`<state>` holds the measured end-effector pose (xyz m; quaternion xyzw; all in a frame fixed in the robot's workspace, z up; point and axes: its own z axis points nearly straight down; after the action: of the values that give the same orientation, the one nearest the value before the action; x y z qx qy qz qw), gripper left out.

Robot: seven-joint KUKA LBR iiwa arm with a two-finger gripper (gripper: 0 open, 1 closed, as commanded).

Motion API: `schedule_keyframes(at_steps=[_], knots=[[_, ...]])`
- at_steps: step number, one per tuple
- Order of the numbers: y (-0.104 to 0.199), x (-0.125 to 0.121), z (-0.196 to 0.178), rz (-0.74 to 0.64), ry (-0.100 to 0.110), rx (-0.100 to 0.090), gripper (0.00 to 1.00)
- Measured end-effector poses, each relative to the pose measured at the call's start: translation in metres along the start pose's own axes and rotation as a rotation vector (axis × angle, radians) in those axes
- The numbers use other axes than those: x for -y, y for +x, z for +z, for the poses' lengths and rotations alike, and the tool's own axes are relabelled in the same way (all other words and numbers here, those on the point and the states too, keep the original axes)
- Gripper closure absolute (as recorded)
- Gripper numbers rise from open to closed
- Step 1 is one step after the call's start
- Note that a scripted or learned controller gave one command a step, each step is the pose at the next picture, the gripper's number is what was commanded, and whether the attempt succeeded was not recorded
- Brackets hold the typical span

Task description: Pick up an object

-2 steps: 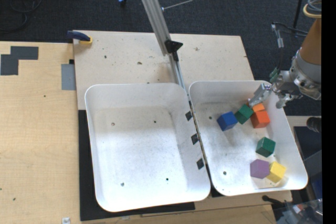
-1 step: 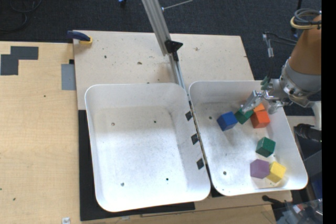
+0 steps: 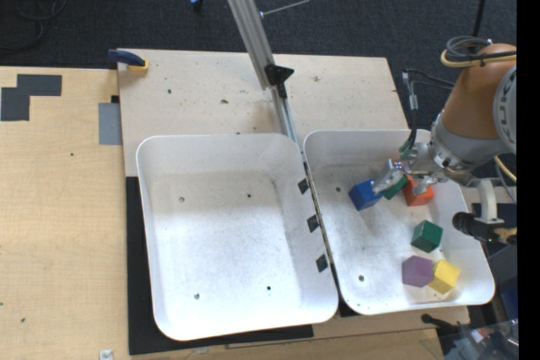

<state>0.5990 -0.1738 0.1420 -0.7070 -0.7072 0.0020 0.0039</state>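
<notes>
**Gripper low in right bin, over the block cluster**

Arm [image 3: 477, 110] comes in from the right, orange band above the wrist, grey housing below. Gripper [image 3: 396, 180] sits low in the right bin [image 3: 337, 149], near its back edge. Can't tell the jaw state: fingers blur into the blocks under them.

Blocks, all matte with hard edges:
- blue cube [image 3: 364, 195], just left of the gripper
- dark green piece [image 3: 393, 189], touching or under the fingertips, between blue and red
- red block [image 3: 418, 193], just right of the gripper, partly hidden
- green cube [image 3: 427, 235], toward the right edge, apart from the cluster
- purple cube [image 3: 417, 271] and yellow cube [image 3: 445, 276], touching, in the front right corner

Bins are shallow white trays with rounded corners, floors speckled with dark flecks. Left bin [image 3: 169, 265] shares a wall with the right one, with black clips along it.

Bench [image 3: 202, 93] is pale scuffed board, speckled. An aluminium rail [image 3: 245, 8] slants up from the back edge between the bins. Dark carpet floor [image 3: 371, 4] behind, with cables.
</notes>
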Motion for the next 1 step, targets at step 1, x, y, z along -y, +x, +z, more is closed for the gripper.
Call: schedule_keyframes(at_steps=[1], knots=[[-0.0025,-0.0006,-0.0133,0.004,-0.005,0.002,1.00]])
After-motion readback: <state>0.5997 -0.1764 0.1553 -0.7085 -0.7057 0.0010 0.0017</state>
